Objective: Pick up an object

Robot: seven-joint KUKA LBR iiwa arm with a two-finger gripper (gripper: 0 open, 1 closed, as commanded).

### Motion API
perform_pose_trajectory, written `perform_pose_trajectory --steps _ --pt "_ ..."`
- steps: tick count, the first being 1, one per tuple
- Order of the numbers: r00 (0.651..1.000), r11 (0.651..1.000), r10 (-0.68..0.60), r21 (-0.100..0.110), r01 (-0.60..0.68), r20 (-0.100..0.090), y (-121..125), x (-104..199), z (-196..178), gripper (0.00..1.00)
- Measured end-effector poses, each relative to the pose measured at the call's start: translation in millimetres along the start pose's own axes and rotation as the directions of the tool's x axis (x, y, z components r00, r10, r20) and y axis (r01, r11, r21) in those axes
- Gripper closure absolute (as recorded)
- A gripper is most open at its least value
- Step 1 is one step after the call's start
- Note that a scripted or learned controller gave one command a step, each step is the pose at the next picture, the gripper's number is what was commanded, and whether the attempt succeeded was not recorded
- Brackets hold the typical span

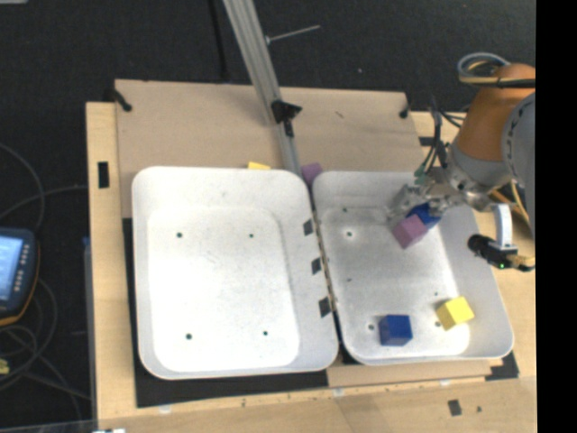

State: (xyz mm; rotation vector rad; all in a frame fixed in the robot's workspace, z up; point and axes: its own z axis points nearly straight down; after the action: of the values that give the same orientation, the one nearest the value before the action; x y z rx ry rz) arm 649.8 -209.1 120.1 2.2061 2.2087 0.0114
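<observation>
- Lower right of the frame, nearest: a blue cube (395, 329) and a yellow cube (455, 311) lie apart on the floor of the right bin (361, 278), untouched.
- Middle right: a purple block (410, 231) sits tilted just under the gripper (420, 207), with something blue at the tips; whether the fingers are spread or pinching, I cannot tell.
- Step, as I judge it: the grasp itself. Next calls for a straight lift to prove the hold.
- Left: the second bin (144, 242).
</observation>
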Motion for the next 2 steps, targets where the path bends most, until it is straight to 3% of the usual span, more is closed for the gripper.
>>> perform_pose_trajectory --steps 2 --pt "1.000 1.000 0.000 -0.007 0.000 0.001 -2.1 5.6 2.4 0.00"
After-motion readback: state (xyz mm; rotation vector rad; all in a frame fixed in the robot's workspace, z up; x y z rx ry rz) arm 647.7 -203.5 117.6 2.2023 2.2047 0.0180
